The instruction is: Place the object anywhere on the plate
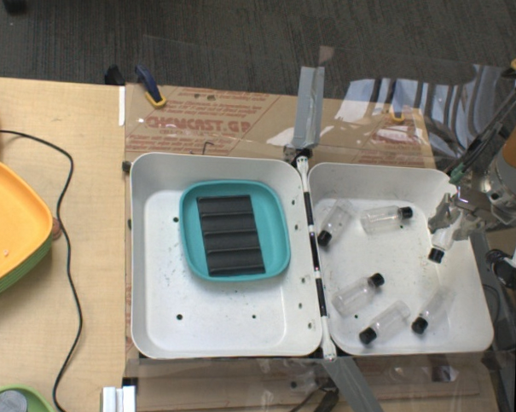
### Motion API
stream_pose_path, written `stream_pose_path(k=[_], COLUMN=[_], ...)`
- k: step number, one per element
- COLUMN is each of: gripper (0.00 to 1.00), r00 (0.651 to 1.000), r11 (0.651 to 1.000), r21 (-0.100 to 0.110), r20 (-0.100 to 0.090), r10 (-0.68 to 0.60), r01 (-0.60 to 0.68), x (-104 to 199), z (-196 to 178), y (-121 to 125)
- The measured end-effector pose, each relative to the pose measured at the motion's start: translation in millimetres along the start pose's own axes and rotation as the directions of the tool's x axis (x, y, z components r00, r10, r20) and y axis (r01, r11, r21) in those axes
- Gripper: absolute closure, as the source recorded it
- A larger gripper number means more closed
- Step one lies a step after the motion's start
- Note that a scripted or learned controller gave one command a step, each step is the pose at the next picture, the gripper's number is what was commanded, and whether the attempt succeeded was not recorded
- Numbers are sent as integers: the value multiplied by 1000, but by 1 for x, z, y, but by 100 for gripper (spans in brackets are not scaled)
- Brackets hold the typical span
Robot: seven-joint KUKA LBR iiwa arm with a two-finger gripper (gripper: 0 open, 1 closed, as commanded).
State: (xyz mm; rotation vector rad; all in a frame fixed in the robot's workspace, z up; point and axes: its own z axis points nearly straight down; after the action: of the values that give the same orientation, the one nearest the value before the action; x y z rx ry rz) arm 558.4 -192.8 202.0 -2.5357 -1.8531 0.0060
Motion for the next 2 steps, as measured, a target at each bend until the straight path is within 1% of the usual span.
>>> stream_pose_path(k=[1, 2], gripper=[0, 0], r00=[1000, 1000], r11=[1000, 1000], r21=[0, -1], r20=[0, 0], r10=[0, 11], r01=[0, -11], x=[0, -13], z=[0, -122], y=[0, -2])
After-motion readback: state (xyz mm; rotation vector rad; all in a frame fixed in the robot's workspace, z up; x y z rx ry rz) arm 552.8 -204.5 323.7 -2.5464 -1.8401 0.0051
